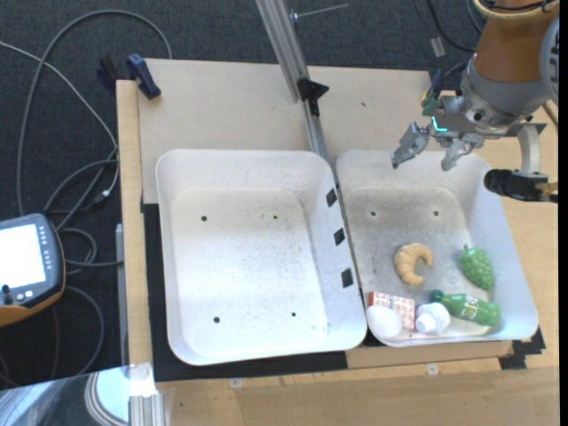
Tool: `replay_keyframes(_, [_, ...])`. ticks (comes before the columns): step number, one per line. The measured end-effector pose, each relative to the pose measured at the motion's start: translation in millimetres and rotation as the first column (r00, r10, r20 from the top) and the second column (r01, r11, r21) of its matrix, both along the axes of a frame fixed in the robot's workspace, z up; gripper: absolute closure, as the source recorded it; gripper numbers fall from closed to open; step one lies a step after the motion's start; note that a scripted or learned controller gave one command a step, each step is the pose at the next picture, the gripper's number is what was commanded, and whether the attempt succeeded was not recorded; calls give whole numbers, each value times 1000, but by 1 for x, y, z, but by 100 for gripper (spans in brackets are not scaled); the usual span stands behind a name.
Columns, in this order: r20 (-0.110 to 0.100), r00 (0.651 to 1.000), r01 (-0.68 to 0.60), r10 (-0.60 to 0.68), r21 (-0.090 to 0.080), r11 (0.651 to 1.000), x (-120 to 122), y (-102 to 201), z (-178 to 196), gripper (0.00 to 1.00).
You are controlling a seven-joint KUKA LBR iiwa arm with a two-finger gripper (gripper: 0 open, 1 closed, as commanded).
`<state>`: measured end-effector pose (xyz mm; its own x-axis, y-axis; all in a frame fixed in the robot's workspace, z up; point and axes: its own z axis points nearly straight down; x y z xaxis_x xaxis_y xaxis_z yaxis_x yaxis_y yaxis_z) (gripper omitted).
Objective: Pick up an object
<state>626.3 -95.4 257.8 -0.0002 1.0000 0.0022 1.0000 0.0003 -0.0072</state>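
Note:
My gripper [432,152] hangs above the far edge of the right bin [444,204], open, with nothing between its two grey fingers. Well below it in that bin lie a tan croissant [413,262], a green bunch of grapes [477,266], a green bottle with a white cap [461,309], a white rounded object [384,320] and a small red-and-white packet [397,303]. All of these sit near the bin's front, apart from the gripper.
The left bin [248,256] lies beside the right one. A slanted metal rail [293,56] runs down between the bins. A blue clamp [142,74] sits at the bench's far left corner. Cables and a handheld pendant [27,260] lie left of the bench.

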Motion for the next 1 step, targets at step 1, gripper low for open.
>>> replay_keyframes(1, [4, 1000, 0, 0, -1, 1000, 0, 0, 2, 0])
